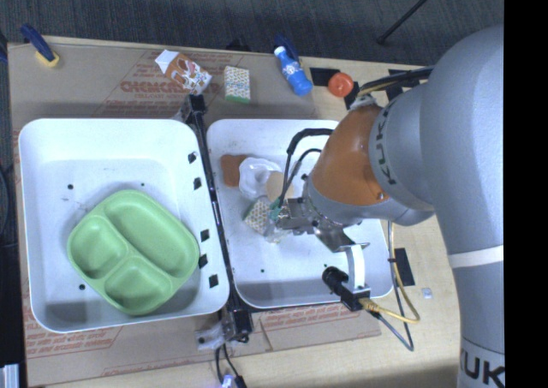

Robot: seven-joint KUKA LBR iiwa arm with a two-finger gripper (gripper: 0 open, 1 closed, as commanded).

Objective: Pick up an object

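My gripper (276, 217) reaches into the right bin (257, 288) from the right, low over a small pile near the bin's middle. The pile holds a brown block (230, 170), a crumpled clear plastic piece (257, 176) and a small speckled packet (258, 215). The gripper tip sits right against the speckled packet, and the arm's wrist covers the fingers. A green divided plate (133, 249) lies in the left bin (51, 142).
Behind the bins on the bench lie a snack wrapper (181, 72), a small patterned box (237, 83), a blue bottle (293, 70) and an orange cap (341, 83). A blue-yellow clamp (39, 44) sits at the far left. Cables (390, 305) trail by the right bin's front corner.
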